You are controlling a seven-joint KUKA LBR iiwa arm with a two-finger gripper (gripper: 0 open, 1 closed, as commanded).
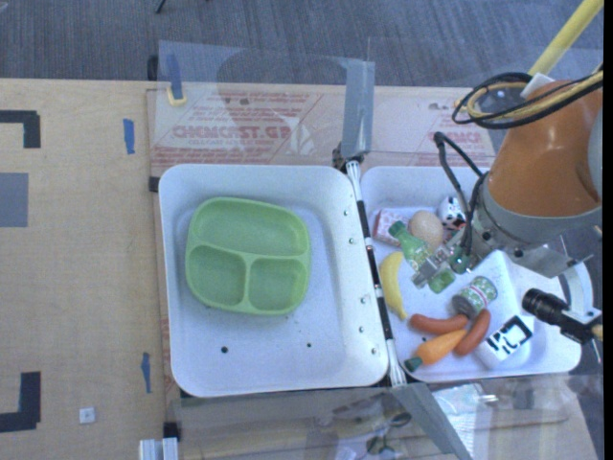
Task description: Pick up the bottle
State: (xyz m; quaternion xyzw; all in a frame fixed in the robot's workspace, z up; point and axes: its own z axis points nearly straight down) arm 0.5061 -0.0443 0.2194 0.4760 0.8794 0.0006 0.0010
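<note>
— Table (77, 286) is roomy, but the arm (546, 161) hangs over the crowded right bin (565, 353); the left bin (259, 372) just holds a green plate (249, 255).

— Where's the bottle?

— Green bottle (414, 247), lying near that bin's left wall, between the egg (427, 226) and banana (392, 286). The pincer (439, 264) sits right over its lower end; can't tell whether it's open or gripping.

— Risk?

— Neighbours touching it. I'd guess it nudges the banana or slips off, hemmed in by the wall.
</note>
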